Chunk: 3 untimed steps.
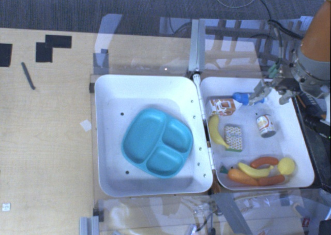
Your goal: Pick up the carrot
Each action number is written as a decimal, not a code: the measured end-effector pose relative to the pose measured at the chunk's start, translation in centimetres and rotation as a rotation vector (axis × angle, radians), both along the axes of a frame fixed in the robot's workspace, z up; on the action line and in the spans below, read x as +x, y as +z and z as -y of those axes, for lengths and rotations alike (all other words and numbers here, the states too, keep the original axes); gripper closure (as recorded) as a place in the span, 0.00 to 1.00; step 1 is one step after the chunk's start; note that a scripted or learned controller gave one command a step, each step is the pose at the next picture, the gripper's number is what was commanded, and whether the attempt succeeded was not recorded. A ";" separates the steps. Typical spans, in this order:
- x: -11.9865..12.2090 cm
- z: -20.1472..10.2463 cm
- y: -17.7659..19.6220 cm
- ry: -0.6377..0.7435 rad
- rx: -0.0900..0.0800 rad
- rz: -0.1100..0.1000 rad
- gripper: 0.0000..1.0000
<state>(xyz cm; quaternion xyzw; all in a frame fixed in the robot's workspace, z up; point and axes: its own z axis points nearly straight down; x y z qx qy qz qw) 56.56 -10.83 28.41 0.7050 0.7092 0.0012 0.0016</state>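
The tool (273,87) hovers over the right bin's (306,164) far edge, fingers spread apart, nothing between them. Just beside it is a blue object (241,98). The carrot (243,177) lies well apart, at the near wall beside a banana (254,170).

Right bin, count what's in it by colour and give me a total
Yellow: 3, the banana, a second banana and a lemon
Orange or red: 3, the carrot, a sausage and a carton
Blue: 1
Grey or white: 2, a sponge and a can
Total: 9
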 end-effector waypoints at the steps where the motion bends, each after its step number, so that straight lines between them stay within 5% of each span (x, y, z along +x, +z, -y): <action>1: -4.2 -4.9 -10.0 -0.064 0.001 -0.002 0.00; 2: -7.4 -2.4 -19.4 -0.036 0.000 0.009 0.00; 3: -7.2 -1.9 -19.4 0.423 -0.006 0.016 0.00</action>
